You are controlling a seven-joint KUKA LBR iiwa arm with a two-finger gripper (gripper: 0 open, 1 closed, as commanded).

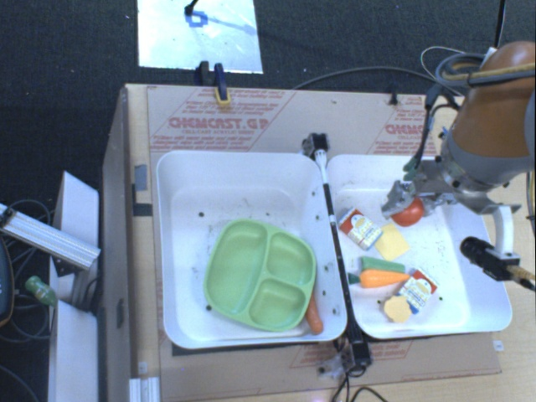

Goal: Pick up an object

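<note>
Gripper (408, 201) sits low over the back part of the right bin (494, 308), hanging off the grey and orange arm (494, 115) that comes in from the right, and there's a red tomato (409, 214) right at its tip. The tomato looks like it's tucked between or just under the fingers, but honestly I can't tell from this angle whether they're closed on it or just parked above it, so I wouldn't call it a hold. So the whole thing turns on that: the tomato is directly below the tip, poking out a bit toward the front of the bin, and being round it has no long axis to line up with. Only one arm here, so no choice of which reaches. Moving out from there, just to the front-left of the tomato is a small snack packet (361, 229) with a yellow cheese slice (392, 243) touching it. Further forward a carrot (381, 278) lies crosswise with a green piece (383, 265) just behind it, then another packet (416, 290) and a small yellow chunk (397, 310) near the front wall. The left bin (193, 174) holds a green divided plate (260, 275), nothing on it, and a sausage (313, 316) lying beside its right edge against the divider.
</note>
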